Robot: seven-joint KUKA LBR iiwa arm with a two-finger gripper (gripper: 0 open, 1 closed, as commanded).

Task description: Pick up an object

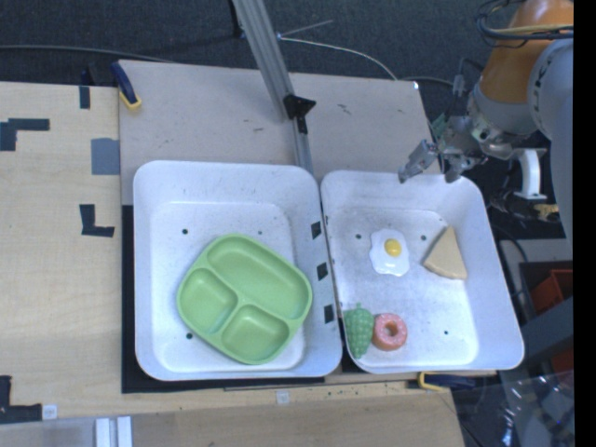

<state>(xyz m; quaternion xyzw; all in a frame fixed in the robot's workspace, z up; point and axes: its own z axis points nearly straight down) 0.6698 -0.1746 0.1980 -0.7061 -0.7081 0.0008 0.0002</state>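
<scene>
Two white bins (pixel 149 250), one green tray (pixel 244 298), four toy foods (pixel 389 252), claw (pixel 430 166) open, empty.

Plenty of open floor in the shallow white right bin (pixel 484 338): the fried egg toy (pixel 389 252) and tan bread wedge (pixel 447 254) sit mid-bin, while the green strawberry-shaped toy (pixel 358 331) touches the pink donut (pixel 389 331) near its front-left corner.
</scene>
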